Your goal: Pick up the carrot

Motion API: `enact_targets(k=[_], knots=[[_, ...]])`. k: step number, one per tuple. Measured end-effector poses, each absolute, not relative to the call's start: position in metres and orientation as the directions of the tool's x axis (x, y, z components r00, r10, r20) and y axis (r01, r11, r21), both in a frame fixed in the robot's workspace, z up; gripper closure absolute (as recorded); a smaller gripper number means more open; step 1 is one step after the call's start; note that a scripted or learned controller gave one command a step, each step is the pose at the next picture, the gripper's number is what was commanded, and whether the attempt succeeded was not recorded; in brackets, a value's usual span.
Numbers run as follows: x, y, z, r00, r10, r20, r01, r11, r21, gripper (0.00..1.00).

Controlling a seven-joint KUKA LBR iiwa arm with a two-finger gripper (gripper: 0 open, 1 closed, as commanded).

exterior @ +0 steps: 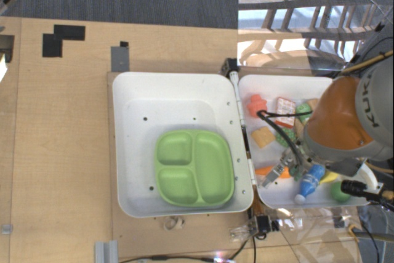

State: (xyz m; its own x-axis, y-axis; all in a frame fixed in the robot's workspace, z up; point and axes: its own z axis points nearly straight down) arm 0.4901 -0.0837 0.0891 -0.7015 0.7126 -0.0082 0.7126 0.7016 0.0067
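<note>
Green divided plate in left bin; blue bottle in right bin.

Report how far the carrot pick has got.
Done: the arm is over the right bin, with the gripper lowered beside the carrot. In hand: nothing visibly; the carrot lies on the bin floor by the left wall. Left: closing on it and lifting. The green plate sits in the left bin.

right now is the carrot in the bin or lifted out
In the bin. The carrot lies on the right bin's floor near its left wall, beside the gripper; whether the gripper grips it, cannot tell.
</note>
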Motion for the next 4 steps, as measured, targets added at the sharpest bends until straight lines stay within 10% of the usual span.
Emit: enact_targets(k=[1, 2, 3, 4], knots=[[0.498, -0.064, 0.186, -0.271, 0.963, -0.003, 0.963, 0.271, 0.008, 0.00], [0.491, -0.095, 0.110, -0.267, 0.964, -0.001, 0.964, 0.267, 0.011, 0.00], [0.490, -0.102, 0.088, 0.428, 0.904, 0.005, 0.904, -0.428, 0.008, 0.00], [0.491, -0.089, 0.089, 0.265, 0.964, -0.001, 0.964, -0.265, 0.016, 0.00]])
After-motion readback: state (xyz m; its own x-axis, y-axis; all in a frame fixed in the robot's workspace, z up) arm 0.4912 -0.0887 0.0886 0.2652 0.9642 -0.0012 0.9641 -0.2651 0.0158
